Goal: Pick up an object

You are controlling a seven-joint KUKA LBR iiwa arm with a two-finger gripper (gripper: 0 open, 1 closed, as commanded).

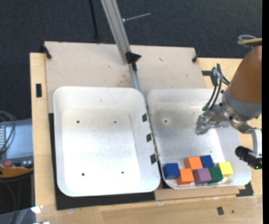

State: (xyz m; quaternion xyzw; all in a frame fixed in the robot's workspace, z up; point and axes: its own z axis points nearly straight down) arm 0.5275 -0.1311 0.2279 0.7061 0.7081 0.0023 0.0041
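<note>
My jaws point(203, 126) hung over the right bin point(181, 101), toward its three o'clock side, above bare white floor. I could not tell how far they stood apart; the view blurred them into one grey lump, and nothing showed between them. My arm point(248, 78) came in from three o'clock, its orange band broad above the grey wrist.

The blocks lay clustered along the bin's six o'clock rim, well apart from my jaws. A blue block point(171, 170) sat at the nine o'clock end, a little off from the rest. Next came an orange block point(186, 175), with a second orange block point(194, 162) at its one o'clock. A purple block point(202, 175), a green block point(216, 173) and a yellow block point(225, 168) ran on toward three o'clock, and another blue block point(207, 161) lay behind them.

The left bin point(101, 139) lay just beside the right one on the bench point(38, 125).
</note>
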